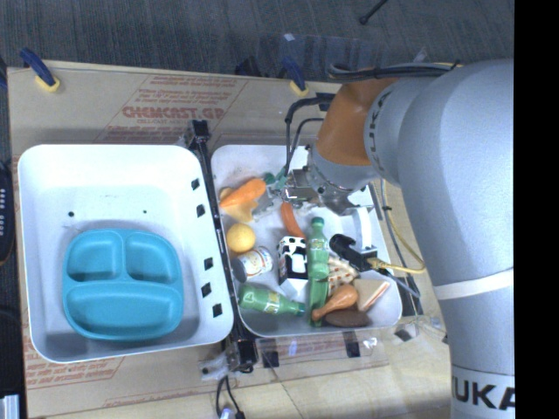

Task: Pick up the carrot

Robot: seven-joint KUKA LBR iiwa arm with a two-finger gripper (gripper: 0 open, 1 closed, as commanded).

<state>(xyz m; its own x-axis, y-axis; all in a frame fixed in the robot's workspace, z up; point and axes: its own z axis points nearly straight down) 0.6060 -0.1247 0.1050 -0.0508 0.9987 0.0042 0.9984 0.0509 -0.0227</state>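
I can't tell my tool's (293, 190) state. The carrot (242, 195), just left of it, looks stiff, light, smooth; I'd grip its thick middle.

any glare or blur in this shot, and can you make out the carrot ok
Camera view: soft overall and slightly grainy, with even lighting; the glossy white left bin shows mild sheen, not blown out. The orange tapered carrot reads clearly in the right bin. The grey arm's gripper sits in shadow, its details muddy.
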